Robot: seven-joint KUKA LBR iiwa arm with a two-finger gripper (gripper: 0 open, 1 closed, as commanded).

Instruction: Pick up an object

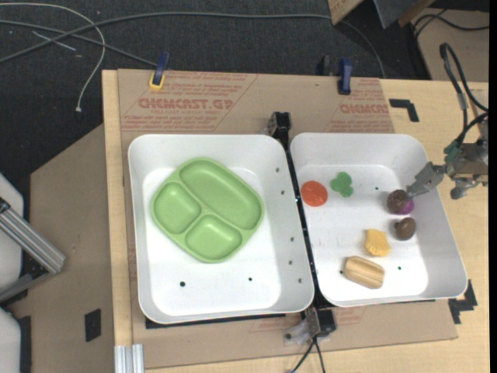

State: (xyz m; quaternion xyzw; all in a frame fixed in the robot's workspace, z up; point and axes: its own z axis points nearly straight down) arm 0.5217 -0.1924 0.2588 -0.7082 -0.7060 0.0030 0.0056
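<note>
- Tabletop [85, 208]: tan board carrying both white bins; it spreads away from my fingers toward the far side of the view.
- Left bin [147, 270]: the bin well apart from my fingers, holding a green divided plate [206, 208] with three compartments.
- Right bin [435, 278]: the bin my fingers [429, 179] reach into, over its edge nearest my arm.
- My fingers: grey, tilted down toward the bin floor; I cannot tell whether they stand apart or together.
- Tan bread roll [363, 271]: well below my fingers, near the bin's front wall.
- Orange ball [314, 194]: far across the bin from my fingers, beside the divider.
- Yellow piece [377, 242]: between the roll and my fingers.
- Brown and purple object [400, 201]: just beside my fingertips; whether they touch it I cannot tell.
- Dark brown object [404, 228]: just below the former, near my fingers.
- Green piece [342, 183]: beside the orange ball.
</note>
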